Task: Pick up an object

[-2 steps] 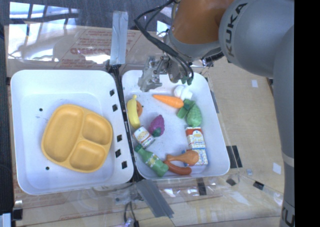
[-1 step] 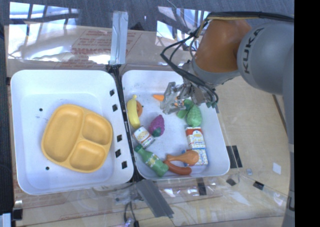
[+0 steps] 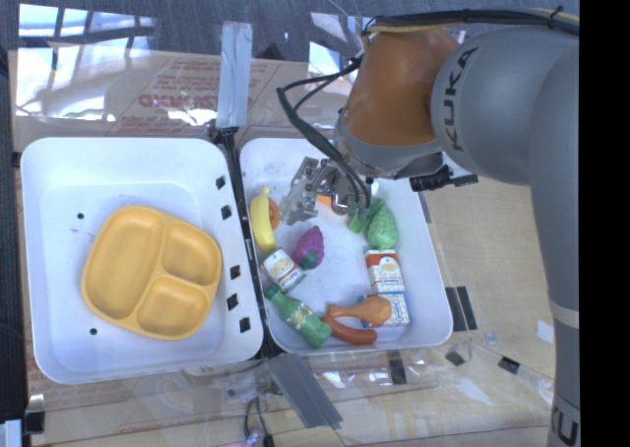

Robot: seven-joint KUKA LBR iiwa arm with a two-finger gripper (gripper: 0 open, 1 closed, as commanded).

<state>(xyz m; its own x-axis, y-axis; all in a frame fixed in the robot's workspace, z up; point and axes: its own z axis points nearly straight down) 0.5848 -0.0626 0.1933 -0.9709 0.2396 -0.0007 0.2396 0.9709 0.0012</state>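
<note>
The end effector (image 3: 313, 191) is a bare-metal, two-fingered piece hanging low over the upper part of the right bin (image 3: 425, 238); whether it is released or clenched cannot be told. No object is seen between its parts. Just beside it lie a smooth yellow banana (image 3: 262, 222) to its left, a knobbly purple grape bunch (image 3: 309, 246) below, and a green leafy vegetable (image 3: 379, 224) to its right. Lower in the same bin lie a small labelled carton (image 3: 282, 269), a taller labelled carton (image 3: 387, 283) whose print is too small to read, a green bottle (image 3: 301, 319) and an orange drumstick (image 3: 358, 313). The grey arm (image 3: 512, 100) bears the letters KUKA. In the left bin (image 3: 39, 238) rests a glossy yellow divided tray (image 3: 150, 270).
</note>
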